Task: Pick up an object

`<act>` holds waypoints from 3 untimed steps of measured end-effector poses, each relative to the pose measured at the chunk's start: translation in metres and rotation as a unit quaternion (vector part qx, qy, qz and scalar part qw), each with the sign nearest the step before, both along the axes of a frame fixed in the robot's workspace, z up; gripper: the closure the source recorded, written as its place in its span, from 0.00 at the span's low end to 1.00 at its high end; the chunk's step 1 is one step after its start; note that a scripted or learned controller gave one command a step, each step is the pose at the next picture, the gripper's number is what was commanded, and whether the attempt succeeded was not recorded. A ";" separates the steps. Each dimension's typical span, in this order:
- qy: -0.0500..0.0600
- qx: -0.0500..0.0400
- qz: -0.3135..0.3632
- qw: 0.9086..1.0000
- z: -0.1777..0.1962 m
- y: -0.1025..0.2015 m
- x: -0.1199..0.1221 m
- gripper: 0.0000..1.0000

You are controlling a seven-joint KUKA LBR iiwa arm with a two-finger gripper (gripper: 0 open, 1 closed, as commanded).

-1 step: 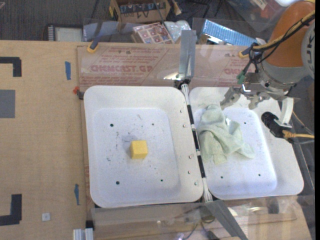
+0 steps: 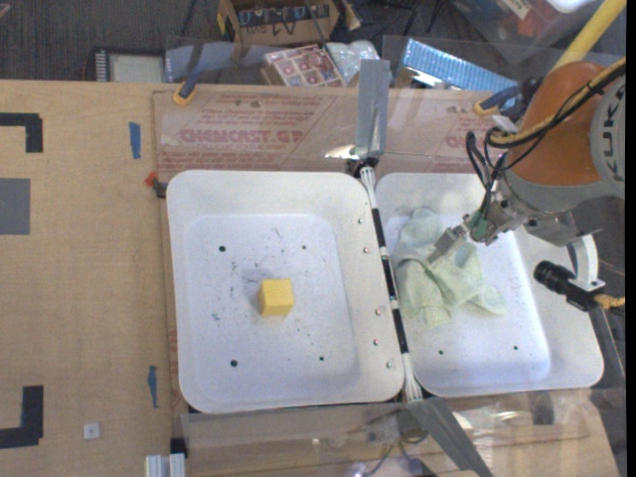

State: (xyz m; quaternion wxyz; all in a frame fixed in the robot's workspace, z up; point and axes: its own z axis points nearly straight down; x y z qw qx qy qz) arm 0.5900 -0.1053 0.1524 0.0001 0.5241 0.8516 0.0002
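Arm (image 2: 581, 157): one unit, grey casing with rounded joint housings. Broad orange band (image 2: 561, 117) above the wrist, glossy, dome-shaped. Dark lettering partly visible on the pale upper link at the frame's edge. Black cables (image 2: 497, 147) loop loosely from the orange section down to the wrist. End effector (image 2: 459, 241): small, grey metal with a greenish tint near its mount.

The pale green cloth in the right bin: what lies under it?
The pale green cloth lies crumpled on the right bin. White floor shows around it; anything beneath is covered.
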 end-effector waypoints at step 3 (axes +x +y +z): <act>-0.001 0.000 0.236 0.972 -0.013 0.006 -0.001 0.00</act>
